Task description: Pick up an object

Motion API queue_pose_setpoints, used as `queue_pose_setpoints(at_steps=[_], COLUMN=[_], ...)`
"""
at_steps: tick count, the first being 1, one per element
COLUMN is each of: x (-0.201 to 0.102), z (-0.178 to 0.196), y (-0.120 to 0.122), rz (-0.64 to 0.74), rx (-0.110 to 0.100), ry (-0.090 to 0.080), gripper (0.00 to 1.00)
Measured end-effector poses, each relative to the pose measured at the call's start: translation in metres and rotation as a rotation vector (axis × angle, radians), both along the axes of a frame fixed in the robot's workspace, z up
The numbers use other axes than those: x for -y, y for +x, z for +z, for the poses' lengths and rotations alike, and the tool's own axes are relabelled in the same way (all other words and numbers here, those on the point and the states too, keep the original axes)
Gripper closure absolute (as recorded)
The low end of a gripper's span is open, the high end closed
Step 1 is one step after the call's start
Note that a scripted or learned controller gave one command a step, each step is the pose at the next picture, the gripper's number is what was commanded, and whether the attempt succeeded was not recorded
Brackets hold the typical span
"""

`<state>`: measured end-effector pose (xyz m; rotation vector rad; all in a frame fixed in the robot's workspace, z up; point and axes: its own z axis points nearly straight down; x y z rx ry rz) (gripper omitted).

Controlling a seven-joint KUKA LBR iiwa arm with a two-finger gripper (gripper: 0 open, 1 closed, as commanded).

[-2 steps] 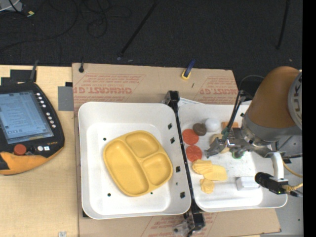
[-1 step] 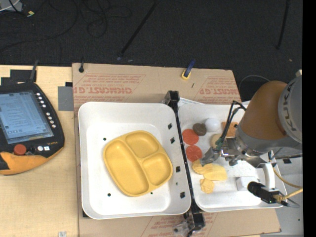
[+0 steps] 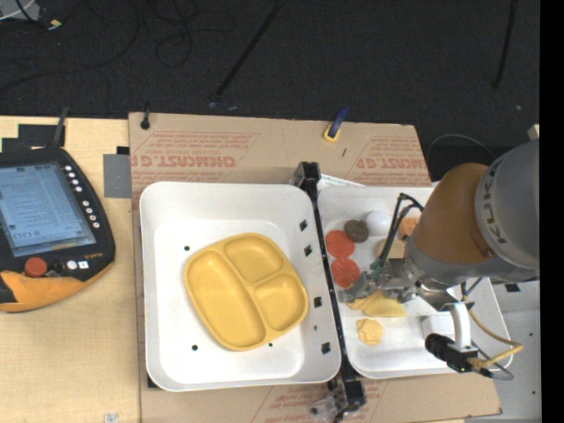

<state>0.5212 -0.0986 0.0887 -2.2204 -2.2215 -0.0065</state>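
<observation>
Now the gripper (image 3: pixel 368 282) is down in the right bin (image 3: pixel 405 359) beside a pale yellow piece (image 3: pixel 384 306); its grip state I cannot tell.

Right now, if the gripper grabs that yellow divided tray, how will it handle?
The yellow tray looks like stiff moulded plastic, so it should hold its shape. It is wide and shallow, probably awkward for two fingers. Lying flat in the left bin, it will likely slide, not roll.
</observation>
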Motion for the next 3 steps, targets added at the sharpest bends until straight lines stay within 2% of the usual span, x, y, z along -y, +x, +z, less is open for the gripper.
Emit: queue_pose_setpoints(at_steps=[1,2,3], x=[0.003,0.001,0.011], z=[0.009,0.051,0.107], y=[-0.003,-0.004,0.001], rz=[-0.01,-0.002,0.0], rx=[-0.008,-0.003,0.0], ry=[-0.001,-0.003,-0.004], gripper=[1.0,1.0,1.0])
